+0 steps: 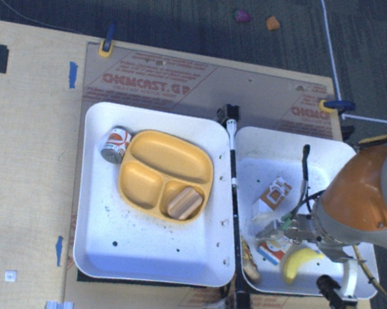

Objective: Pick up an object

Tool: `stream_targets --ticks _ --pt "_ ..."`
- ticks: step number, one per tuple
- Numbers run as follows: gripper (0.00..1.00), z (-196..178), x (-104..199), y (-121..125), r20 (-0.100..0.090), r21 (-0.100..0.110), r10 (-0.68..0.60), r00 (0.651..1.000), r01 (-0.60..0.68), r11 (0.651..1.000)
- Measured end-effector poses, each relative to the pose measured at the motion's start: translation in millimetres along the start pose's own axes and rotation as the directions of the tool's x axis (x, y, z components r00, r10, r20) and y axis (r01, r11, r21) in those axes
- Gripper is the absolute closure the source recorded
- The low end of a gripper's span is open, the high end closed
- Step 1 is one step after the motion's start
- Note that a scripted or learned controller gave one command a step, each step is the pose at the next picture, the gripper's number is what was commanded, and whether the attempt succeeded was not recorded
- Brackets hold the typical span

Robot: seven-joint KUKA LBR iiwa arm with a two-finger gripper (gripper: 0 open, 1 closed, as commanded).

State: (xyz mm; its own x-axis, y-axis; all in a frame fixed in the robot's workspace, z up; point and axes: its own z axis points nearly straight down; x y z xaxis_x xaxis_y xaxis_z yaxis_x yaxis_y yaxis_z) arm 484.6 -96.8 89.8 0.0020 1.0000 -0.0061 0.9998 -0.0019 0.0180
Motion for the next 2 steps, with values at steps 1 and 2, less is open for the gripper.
stream_targets --ticks 1,2 --pt "1.0 -11.4 -2.1 2.4 0.005 -0.008 0.003 1.0 -0.003 1.0" --pt "0.0 -11.3 -2.3 2.3 0.005 -0.008 0.004 1.0 -0.004 1.0"
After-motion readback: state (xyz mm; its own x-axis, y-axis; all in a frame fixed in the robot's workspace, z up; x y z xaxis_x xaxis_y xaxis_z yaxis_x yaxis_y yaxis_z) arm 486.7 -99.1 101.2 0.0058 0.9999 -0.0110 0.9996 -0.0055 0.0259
